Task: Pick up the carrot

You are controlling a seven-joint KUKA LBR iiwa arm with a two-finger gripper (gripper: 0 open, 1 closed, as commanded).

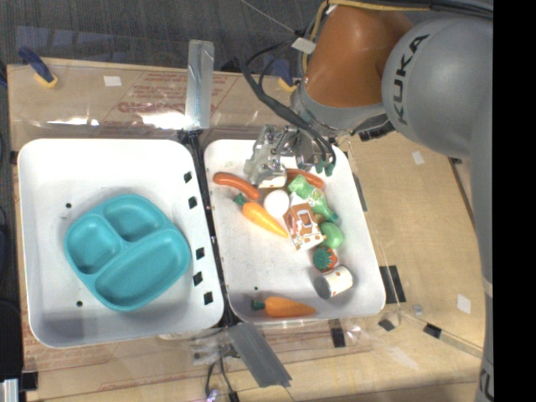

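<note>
While the pincer [280,153] hangs low over the far end of the right bin [362,262], you are in the approach step: nothing sits between its metal parts, and from this slanted view you cannot tell whether it is parted or closed.

Take the white egg [275,201] as your landmark. One carrot [265,218] lies just below and left of the egg, touching it, tilted with its fat end toward the bin's left wall. A second carrot [283,307] lies well below the egg, flat along the bin's near wall, with a green stub at its left end. Which one the program aims for is not clear; my guess is the one by the egg, since it is nearer the pincer.

A thin red-orange sausage [235,183] curves just above and left of the egg, close to the pincer, and could be taken by mistake. Right of the egg sits a printed carton [303,226], with green toys crowding beyond it, and a small white cup [333,281] tipped on its side lower right.

Both carrots look like smooth, hard plastic, tapered and round, so they will likely roll or squirt out of a loose grip. Your next move calls for closing across the thick middle, square to the long axis, clear of the egg.

Far left of the egg, a teal divided plate [126,249] rests in the left bin [33,224].
</note>
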